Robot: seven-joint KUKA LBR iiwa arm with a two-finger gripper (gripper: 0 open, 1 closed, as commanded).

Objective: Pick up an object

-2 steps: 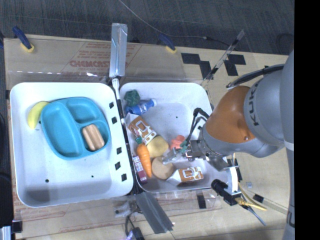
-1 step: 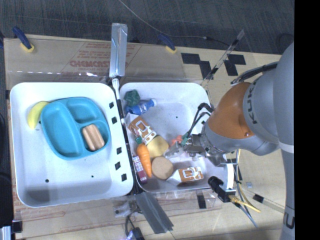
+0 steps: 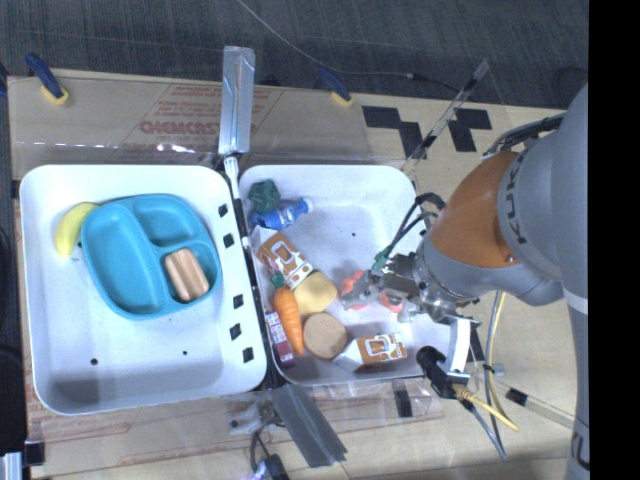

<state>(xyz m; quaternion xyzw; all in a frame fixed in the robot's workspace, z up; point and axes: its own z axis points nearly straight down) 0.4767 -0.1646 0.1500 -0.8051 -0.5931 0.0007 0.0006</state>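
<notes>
End effector (image 3: pixel 372 284) low over right bin (image 3: pixel 345 190) on cardboard-covered bench (image 3: pixel 150 108).

Both bins (image 3: pixel 130 383) were white; the surface (image 3: pixel 300 118) under them was tan, printed with red lettering and black square marks. In the left bin lay a bright blue divided plate (image 3: pixel 130 258), a tan-brown sausage-like piece (image 3: pixel 187 274) on it, and a yellow banana (image 3: pixel 70 226) against its edge. The right bin held an orange carrot (image 3: pixel 288 313), a pale yellow lump (image 3: pixel 316 291), a light brown round block (image 3: pixel 325 335), two orange-and-white printed packets (image 3: pixel 282 259), and a blue-and-green bottle (image 3: pixel 272 211). The arm (image 3: pixel 545 218) was grey with an orange band (image 3: pixel 478 218). Blue clamps (image 3: pixel 45 76) with yellow tips sat at the far edge.
</notes>
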